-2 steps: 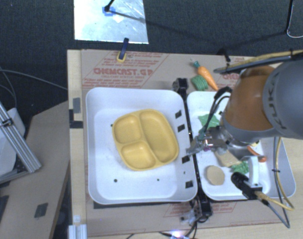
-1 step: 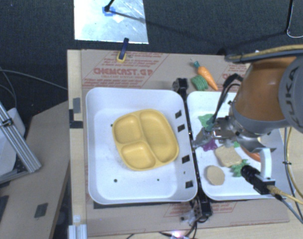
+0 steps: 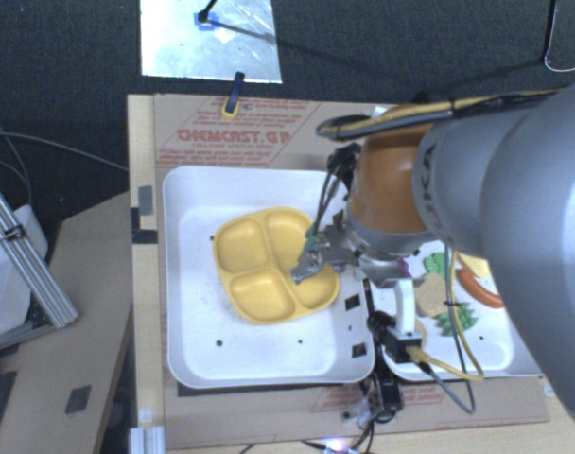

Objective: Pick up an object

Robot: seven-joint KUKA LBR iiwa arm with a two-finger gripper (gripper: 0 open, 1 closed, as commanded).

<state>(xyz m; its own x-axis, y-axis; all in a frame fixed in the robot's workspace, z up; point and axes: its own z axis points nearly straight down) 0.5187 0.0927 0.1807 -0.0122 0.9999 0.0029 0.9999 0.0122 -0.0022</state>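
The hand (image 3: 307,258) is seen low over the yellow divided plate (image 3: 269,277) in the left bin (image 3: 188,348); its grip cannot be told.

A cardboard sheet (image 3: 240,132) lies beyond the pincer (image 3: 306,265) — a foil square (image 3: 210,26) farther back, aluminium rails (image 3: 23,263) far left.

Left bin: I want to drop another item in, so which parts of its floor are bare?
Left bin: bare floor runs along the near edge below the yellow divided plate, and down the left wall. The right side is crowded: the gripper sits over the plate's right rim.
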